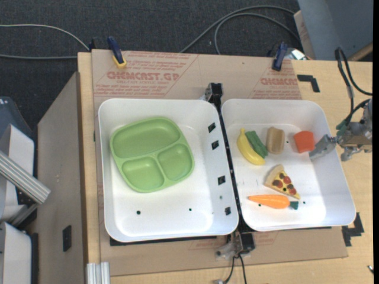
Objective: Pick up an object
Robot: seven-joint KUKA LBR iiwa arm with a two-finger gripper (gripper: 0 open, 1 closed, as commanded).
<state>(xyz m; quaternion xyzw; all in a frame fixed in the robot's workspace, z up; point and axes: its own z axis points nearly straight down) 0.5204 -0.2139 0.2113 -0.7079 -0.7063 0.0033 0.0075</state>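
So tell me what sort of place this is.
Likely a robotics lab test bench, not a kitchen. Two white bins are fixed to a clamped board. The food is toys: a pizza slice, a carrot and a banana. Cables trail across the floor.

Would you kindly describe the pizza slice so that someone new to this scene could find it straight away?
Start at the right-hand white bin, the one that holds the small toy foods rather than the green plate. Towards its near edge, just above the orange carrot, lies the pizza slice. It is the one wedge-shaped piece, pale tan with red and dark spots on top.
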